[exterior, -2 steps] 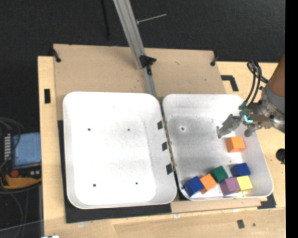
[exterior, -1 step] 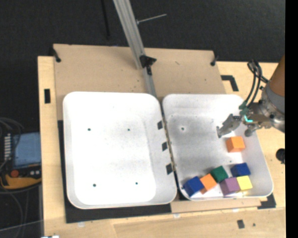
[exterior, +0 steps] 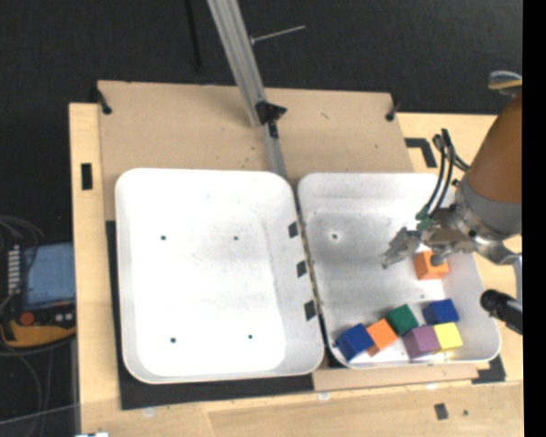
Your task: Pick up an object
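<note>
While the hand (exterior: pixel 425 248) hangs over one orange block (exterior: pixel 429 265), grip unclear, six blocks (exterior: pixel 402 330) below.

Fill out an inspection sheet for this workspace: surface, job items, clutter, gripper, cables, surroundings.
Surface: bench bearing left bin and right bin.
Job's things: orange block under the gripper; blue, orange, green, purple, yellow and blue blocks clustered at the right bin's near edge.
Clutter: nothing seen.
Gripper: gripper over the orange block; grasp unclear.
Cables: black cables along the arm.
Surroundings: blue box, metal post.
</note>
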`<action>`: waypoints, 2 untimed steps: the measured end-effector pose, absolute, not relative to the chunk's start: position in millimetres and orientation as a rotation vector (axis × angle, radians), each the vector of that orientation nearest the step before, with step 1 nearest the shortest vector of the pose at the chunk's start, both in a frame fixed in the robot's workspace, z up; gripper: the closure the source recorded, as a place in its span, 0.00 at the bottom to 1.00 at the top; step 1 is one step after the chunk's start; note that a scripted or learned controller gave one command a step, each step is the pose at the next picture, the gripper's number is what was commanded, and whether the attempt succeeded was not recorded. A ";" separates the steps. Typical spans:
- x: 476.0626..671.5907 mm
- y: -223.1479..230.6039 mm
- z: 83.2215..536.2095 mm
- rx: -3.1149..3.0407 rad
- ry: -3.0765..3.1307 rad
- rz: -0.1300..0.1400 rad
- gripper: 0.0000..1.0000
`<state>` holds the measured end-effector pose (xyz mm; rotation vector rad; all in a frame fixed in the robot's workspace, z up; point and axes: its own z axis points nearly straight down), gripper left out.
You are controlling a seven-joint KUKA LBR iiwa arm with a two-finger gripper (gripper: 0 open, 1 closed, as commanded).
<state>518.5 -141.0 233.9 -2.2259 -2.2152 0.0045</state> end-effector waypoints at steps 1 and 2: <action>523.1 -139.6 190.1 -2.224 -2.217 0.006 0.00; 516.9 -149.2 141.7 -2.222 -2.217 0.007 0.00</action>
